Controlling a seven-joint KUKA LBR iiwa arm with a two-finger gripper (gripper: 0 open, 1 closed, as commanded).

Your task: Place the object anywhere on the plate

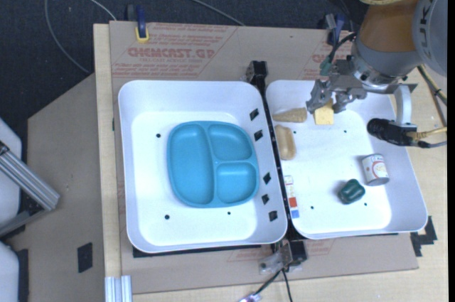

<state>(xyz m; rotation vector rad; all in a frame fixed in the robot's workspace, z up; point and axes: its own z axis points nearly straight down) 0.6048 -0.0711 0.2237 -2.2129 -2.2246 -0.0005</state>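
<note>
A cardboard-covered bench (213,45) seen from above carries two shallow white bins side by side. The left bin (142,151) holds a blue plate (213,163) with three compartments, lying flat near the bin's middle; nothing rests on it.

A row of black clips (261,151) runs down the seam where the bins meet. Just past it, in the right bin (398,208), a tan bread-like piece (285,142) lies near the left wall, and a flat pale wedge (290,114) lies above it. Lower on that wall sits a small white card with red and blue marks (291,197).

My claw (325,105) hangs over the upper part of the right bin, fingers clamped on a small yellow block (324,116), which shows between and just below them. The block is well apart from the plate, still over the right bin.

Further right, a small white can with a red label (375,169) lies on its side, and a dark green rounded object (350,191) sits near it, lower left. My grey arm with its orange band (398,2) enters from the upper right.
</note>
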